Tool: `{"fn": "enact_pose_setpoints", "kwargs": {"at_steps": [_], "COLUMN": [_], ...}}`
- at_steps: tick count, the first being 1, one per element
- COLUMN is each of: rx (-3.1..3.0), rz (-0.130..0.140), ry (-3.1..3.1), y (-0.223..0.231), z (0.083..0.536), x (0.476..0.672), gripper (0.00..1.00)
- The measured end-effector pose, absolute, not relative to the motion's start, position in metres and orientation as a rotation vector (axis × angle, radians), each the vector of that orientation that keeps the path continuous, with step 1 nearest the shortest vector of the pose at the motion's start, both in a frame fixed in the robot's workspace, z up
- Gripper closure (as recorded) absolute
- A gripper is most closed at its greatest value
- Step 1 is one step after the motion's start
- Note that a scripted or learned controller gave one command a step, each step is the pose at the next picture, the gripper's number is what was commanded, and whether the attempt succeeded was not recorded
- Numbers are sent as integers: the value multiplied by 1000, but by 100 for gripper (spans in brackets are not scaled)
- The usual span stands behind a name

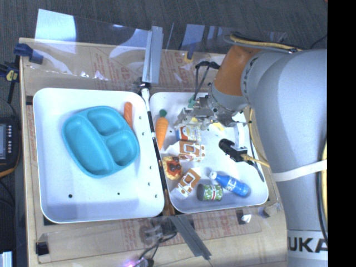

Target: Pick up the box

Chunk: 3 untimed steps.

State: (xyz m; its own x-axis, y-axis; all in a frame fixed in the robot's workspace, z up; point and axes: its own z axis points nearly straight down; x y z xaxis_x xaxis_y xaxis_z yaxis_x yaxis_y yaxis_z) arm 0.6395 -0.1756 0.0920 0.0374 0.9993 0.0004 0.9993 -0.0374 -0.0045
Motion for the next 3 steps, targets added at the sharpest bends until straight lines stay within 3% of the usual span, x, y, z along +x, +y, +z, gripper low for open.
{"fn": "enact_pose_setpoints", "kwargs": {"at_steps": [1, 2, 3], "rx": [-2257, -2337, -2336], "rz": [3, -1, 1], "ry": [-2182, -2098, -2097], "y": [-175, -131, -131], "z": [103, 225, 225], "x": [641, 645, 645], "gripper": [100, 100, 0]}}
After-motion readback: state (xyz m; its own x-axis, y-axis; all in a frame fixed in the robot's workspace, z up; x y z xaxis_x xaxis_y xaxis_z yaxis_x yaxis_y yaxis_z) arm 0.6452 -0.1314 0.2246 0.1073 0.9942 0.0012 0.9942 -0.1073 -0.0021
